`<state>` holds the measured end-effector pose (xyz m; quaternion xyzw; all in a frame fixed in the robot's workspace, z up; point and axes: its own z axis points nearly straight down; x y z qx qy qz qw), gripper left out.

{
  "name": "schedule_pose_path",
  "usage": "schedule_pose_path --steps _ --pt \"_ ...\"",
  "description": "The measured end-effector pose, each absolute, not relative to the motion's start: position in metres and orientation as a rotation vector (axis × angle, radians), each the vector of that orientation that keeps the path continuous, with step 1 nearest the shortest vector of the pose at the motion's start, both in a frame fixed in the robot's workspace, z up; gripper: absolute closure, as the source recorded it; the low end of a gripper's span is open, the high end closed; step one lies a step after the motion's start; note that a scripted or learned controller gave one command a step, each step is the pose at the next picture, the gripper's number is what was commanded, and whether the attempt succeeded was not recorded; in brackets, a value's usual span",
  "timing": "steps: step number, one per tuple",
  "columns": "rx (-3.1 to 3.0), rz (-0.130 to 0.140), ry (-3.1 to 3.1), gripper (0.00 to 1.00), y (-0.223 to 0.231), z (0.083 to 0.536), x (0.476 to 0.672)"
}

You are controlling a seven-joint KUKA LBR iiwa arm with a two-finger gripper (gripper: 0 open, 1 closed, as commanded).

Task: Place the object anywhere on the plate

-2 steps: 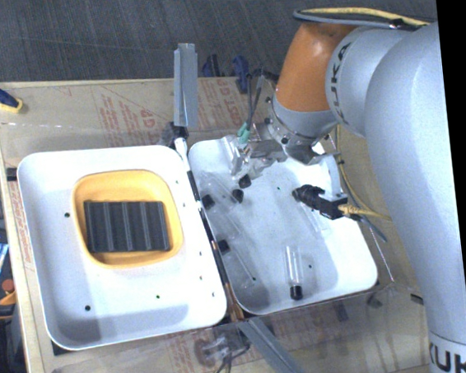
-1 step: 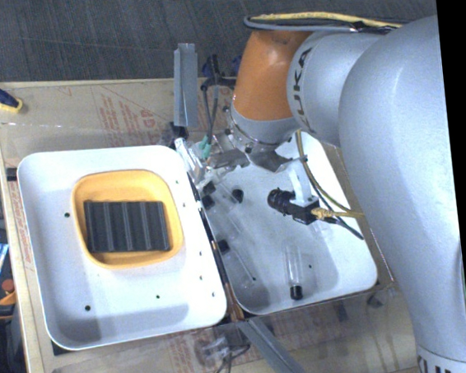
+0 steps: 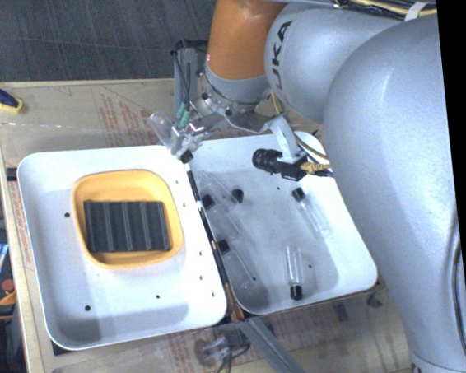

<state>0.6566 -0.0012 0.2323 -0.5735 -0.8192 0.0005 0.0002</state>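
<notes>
Step in hand, as judged: carry to the plate (image 3: 129,221), the yellow-rimmed one with a dark ribbed centre in the left bin (image 3: 55,308); best done by clearing the wall between bins, then lowering over the ribbed middle before release. End effector (image 3: 180,137) hangs above the far end of that wall, near the right bin (image 3: 352,252). Something pale and clear sits at its tip, possibly the object; grip and finger spread: cannot tell.

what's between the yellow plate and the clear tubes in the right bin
In the camera view, white bin floor and the two bins' adjoining rims separate the yellow plate from the clear tubes.
</notes>
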Motion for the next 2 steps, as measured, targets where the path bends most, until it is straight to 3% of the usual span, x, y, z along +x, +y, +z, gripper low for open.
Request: schedule_pose_path --steps 1,2 --pt "-1.426 0.004 -2.796 1.00 0.0231 0.2420 0.6301" --pt "-1.427 0.004 -2.796 0.00 0.0227 0.2422 0.6301"
